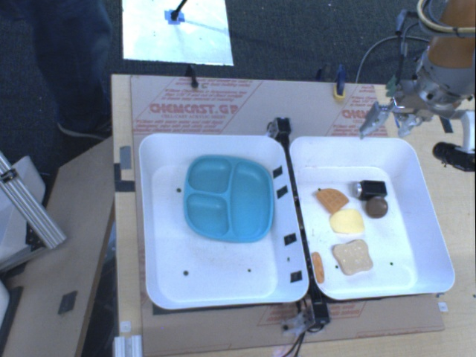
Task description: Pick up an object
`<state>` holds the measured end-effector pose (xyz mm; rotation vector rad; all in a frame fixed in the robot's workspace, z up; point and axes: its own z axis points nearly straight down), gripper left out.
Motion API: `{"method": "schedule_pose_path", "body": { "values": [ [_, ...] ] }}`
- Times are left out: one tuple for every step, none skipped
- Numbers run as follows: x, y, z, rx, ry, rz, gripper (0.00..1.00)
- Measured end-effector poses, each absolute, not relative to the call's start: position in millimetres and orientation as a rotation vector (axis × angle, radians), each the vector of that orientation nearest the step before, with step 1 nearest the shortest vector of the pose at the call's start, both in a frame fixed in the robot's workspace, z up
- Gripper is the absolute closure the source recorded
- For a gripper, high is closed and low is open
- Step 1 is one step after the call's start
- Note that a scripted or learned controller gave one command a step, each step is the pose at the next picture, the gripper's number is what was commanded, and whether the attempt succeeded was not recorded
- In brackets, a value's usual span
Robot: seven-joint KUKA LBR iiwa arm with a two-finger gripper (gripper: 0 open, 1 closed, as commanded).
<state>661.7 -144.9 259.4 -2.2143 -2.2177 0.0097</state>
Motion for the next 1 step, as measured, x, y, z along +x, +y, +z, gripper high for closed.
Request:
{"method": "schedule_pose_path", "body": {
  "values": [
    [663.8, -144.5, 267.2, -2.219, -2.227, -0.002, 0.00]
  ]
}}
